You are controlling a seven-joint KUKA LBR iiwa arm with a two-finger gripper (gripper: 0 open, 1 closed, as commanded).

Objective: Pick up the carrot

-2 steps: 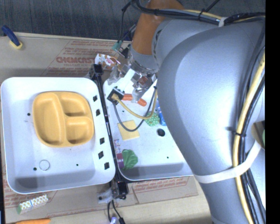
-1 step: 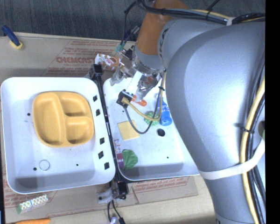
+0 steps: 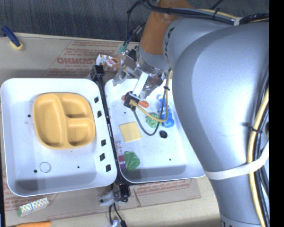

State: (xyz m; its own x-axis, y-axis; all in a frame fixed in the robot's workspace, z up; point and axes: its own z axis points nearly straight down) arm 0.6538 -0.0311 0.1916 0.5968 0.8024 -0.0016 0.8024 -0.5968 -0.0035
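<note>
Worktop (image 3: pixel 61 56) covered with printed cardboard, 2 white bins side by side.

Left bin (image 3: pixel 9 126): 1 yellow divided tray (image 3: pixel 64 119), 3 compartments, sitting in the bin's upper half.

Right bin (image 3: pixel 180 162): the arm (image 3: pixel 217 79) comes in from the right of the frame and hides the bin's right side. Orange band (image 3: pixel 154 30) at the top centre, wrist angled down and left over the bin's upper part. Jaws hang over the upper left of this bin; from this angle it cannot be told whether they are open or closed, and nothing is seen held in them.

Carrot (image 3: pixel 140 103): a small orange piece in the upper middle of the right bin, right by the wrist hardware; too small to tell contact.

Also in the right bin: yellow square slice (image 3: pixel 131 131) lying flat near the centre; green leafy piece (image 3: pixel 131 161) at the lower left; small black disc (image 3: pixel 163 135) right of the slice; blue piece (image 3: pixel 166 119) and green-yellow piece (image 3: pixel 153 119) close together just above the disc.
</note>
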